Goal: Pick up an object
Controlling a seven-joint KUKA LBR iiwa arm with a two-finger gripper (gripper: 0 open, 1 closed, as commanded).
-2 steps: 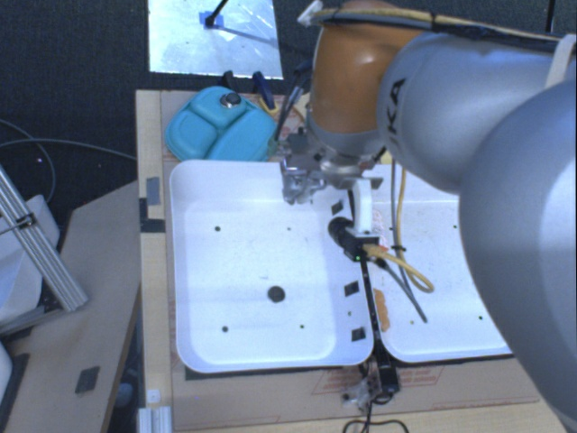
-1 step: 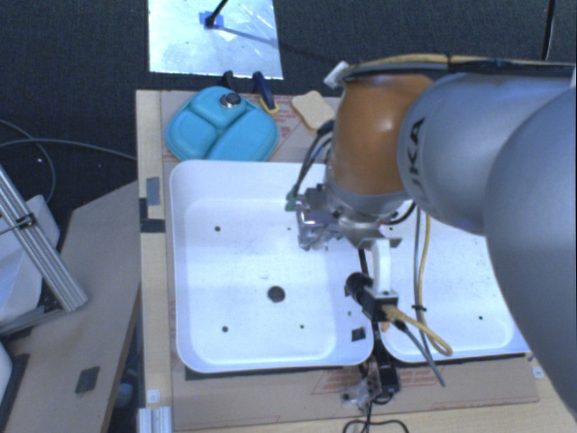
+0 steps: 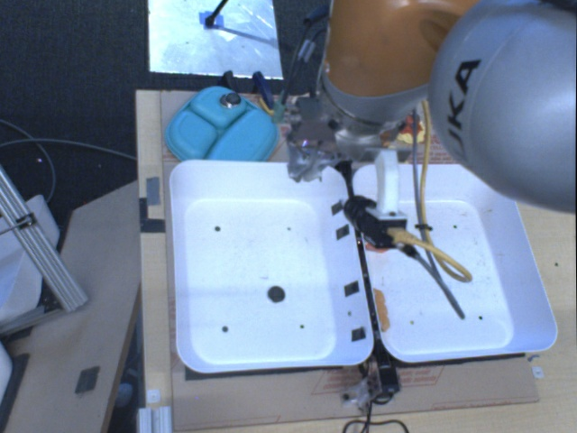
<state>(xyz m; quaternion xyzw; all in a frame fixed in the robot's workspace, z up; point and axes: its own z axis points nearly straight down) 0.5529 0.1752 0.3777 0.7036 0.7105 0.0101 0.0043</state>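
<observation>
My gripper hangs over the far rim of the bins, just left of the divider between them, with the big grey and orange arm above it. A small dark round disc lies on the floor of the left bin, well in front of the gripper. In the right bin a small orange-brown piece lies against the left wall, near the front. A reddish scrap peeks out by the same wall, partly hidden under the robot's cable.
A teal divided container sits behind the left bin, close to the gripper. Farther back a shiny metal sheet lies on the dark floor. Black tabs line the divider between the bins. A metal rail stands at the left.
</observation>
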